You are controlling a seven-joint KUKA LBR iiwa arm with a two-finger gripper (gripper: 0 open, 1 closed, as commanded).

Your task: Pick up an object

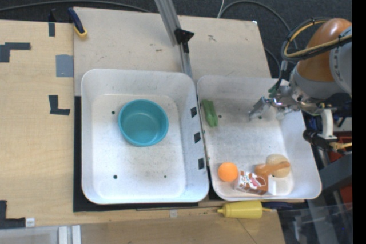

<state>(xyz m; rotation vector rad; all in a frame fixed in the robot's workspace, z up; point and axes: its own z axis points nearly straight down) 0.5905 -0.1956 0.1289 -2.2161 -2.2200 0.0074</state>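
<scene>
Bins stand side by side on the bench. The left bin [97, 140] holds a teal bowl [143, 122], round and upright, near its middle. The right bin [306, 151] holds a small green object [210, 112], long and narrow, close to its left wall. At the near edge lie an orange ball [228, 172], a red and white packet [252, 182] touching it, and a tan piece [274, 167] just beside. The gripper [258, 110] hangs over the far part of the right bin, its fingers spread apart with nothing between them. A yellow bottle [242, 210] lies outside, at the bench front.
</scene>
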